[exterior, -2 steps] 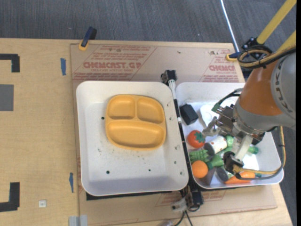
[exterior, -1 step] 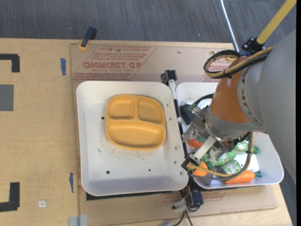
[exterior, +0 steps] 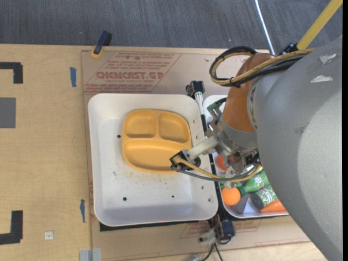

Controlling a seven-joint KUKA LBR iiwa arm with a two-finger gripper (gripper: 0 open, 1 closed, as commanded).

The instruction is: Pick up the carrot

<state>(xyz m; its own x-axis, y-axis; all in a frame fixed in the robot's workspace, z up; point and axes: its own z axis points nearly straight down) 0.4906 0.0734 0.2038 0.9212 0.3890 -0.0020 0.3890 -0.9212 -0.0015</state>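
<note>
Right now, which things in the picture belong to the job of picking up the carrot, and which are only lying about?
For the job:
- the orange piece at the right bin's lower edge, probably the carrot, partly hidden by the arm
- the right bin

Lying about:
- the yellow divided plate in the left bin
- the round orange toy
- the green items

Right bin largely hidden beneath the arm; near corner alone exposed. Contents there partly covered: an orange piece, possibly the carrot, too crowded to confirm; green items cut off by the arm's bulk. Gripper buried under wrist and cables; finger position indeterminable. Arm itself cropped at right and bottom edges.
</note>
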